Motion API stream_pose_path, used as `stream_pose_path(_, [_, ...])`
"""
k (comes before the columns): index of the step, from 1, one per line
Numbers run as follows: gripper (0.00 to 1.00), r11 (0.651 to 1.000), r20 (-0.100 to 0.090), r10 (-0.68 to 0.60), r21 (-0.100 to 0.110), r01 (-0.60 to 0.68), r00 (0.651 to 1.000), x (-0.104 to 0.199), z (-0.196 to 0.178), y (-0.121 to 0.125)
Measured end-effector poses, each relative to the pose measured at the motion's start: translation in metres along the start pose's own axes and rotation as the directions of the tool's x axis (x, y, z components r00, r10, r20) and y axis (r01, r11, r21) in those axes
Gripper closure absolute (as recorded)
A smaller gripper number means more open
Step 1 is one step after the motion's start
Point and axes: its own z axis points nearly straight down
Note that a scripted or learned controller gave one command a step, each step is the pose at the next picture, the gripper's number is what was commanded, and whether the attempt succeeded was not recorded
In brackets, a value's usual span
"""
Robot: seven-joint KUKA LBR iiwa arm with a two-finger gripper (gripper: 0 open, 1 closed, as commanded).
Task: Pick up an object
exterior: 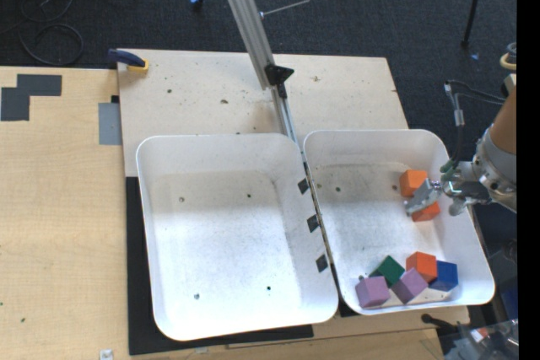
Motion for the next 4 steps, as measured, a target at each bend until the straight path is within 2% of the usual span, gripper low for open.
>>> stream_pose_path(1, [0.0, 1.0, 0.001, 0.002, -0.005, -0.002, 1.0, -0.001, -0.002, 0.001])
stream_pose_path(3, [0.0, 1.0, 0.0, 0.003, 0.0, -0.003, 1.0, 0.001, 0.099, 0.014])
stream_pose_path(4, [0.0, 1.0, 0.002, 0.004, -0.007, -0.004, 1.0, 0.002, 0.131, 0.015])
